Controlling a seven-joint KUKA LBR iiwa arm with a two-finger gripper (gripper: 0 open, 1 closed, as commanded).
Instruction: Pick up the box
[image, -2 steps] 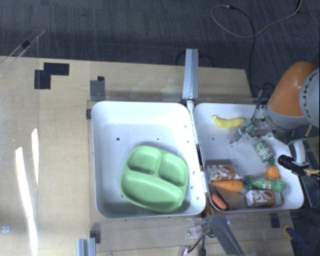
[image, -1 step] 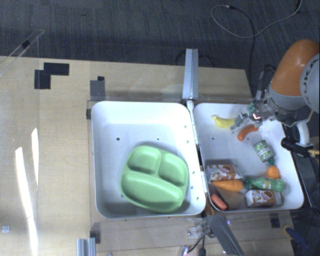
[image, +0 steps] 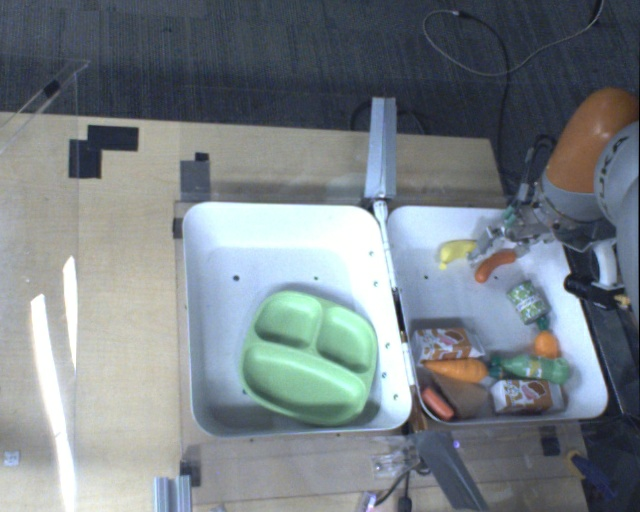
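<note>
Two small brown-and-white boxes lie in the right bin (image: 590, 330). One box (image: 445, 343) is at the bin's lower left, beside a carrot (image: 458, 370). The other box (image: 522, 395) rests against the front wall, under a green bottle (image: 535, 368). My gripper (image: 505, 236) hangs over the bin's far right part, well away from both boxes. It is just above an orange-red sausage-shaped item (image: 494, 265) and right of a yellow item (image: 457, 252). Nothing shows held in it.
A green divided plate (image: 310, 357) lies upside down in the left bin (image: 210, 300). In the right bin there are also a green-labelled can (image: 526, 300), a small orange ball (image: 546, 344) and a red sausage (image: 437, 403) at the front left corner.
</note>
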